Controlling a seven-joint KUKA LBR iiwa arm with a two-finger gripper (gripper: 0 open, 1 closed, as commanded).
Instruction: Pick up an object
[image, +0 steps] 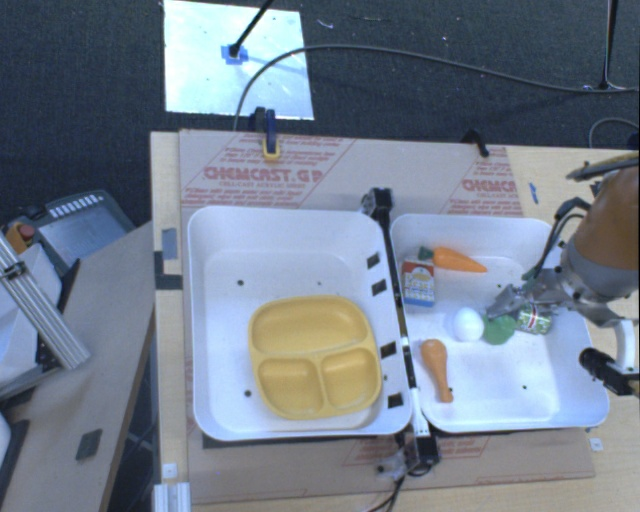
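The right bin (500, 405) holds several small objects. An orange carrot (458, 261) lies near its far wall, with a small red and white carton (418, 282) beside it. A white ball (467, 324) sits mid-bin, touching a green round object (497, 331). A green-labelled can (536, 321) lies just right of that. A tan drumstick (437, 367) lies toward the front. My gripper (512, 301) hangs low over the green object and the can, and the arm's wrist hides part of the can.
The left bin (215, 300) holds a yellow divided plate (313, 355). A black divider with clips (390, 300) runs between the bins. The grey arm with its orange band (608, 235) comes in over the right bin's right wall.
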